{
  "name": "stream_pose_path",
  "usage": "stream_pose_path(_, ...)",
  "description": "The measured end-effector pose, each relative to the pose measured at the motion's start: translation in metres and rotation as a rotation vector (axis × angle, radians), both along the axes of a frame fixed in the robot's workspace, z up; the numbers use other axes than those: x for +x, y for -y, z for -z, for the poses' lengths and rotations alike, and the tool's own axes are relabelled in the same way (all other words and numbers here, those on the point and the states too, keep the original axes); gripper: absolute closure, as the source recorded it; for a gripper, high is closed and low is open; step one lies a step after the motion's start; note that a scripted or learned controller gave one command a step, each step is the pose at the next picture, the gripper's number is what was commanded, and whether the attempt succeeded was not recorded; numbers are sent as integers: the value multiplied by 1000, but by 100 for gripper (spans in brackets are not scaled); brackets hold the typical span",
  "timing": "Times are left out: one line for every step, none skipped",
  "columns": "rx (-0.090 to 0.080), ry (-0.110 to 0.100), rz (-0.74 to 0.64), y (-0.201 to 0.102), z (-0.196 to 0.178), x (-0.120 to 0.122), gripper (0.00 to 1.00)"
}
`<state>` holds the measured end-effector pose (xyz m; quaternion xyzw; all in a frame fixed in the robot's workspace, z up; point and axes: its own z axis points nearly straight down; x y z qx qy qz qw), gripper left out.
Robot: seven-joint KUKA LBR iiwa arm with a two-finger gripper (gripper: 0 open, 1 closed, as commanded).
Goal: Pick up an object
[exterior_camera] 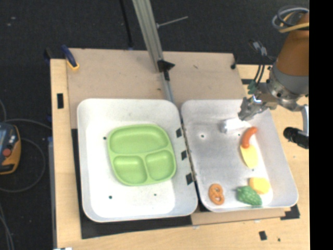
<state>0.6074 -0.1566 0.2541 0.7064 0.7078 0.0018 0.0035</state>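
Observation:
The right bin (208,155) holds several small items. An orange-red curved piece (250,134) lies against a yellow banana-shaped piece (250,156). A yellow block (259,185), a green leafy toy (248,196) and a brown pretzel (216,193) sit along the bin's near side. My gripper (248,110) hangs over the far right part of this bin, just above the orange-red piece and beside a small pale object (227,125). Nothing shows between its fingers.
The left bin (93,119) carries a green divided plate (140,154). A grey metal post (151,33) rises behind the bins, near the seam between them. The arm's orange band (294,51) and grey wrist stand at the right edge.

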Motion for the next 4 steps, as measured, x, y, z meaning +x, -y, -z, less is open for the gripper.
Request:
stream_pose_path(3, -5, -5, -53, -5, -1, 100)
stream_pose_path(2, -8, -3, -103, 9, 8, 100)
stream_pose_path(3, -6, -5, -158, 0, 12, 100)
stream_pose_path(4, -5, -6, -214, -5, 18, 100)
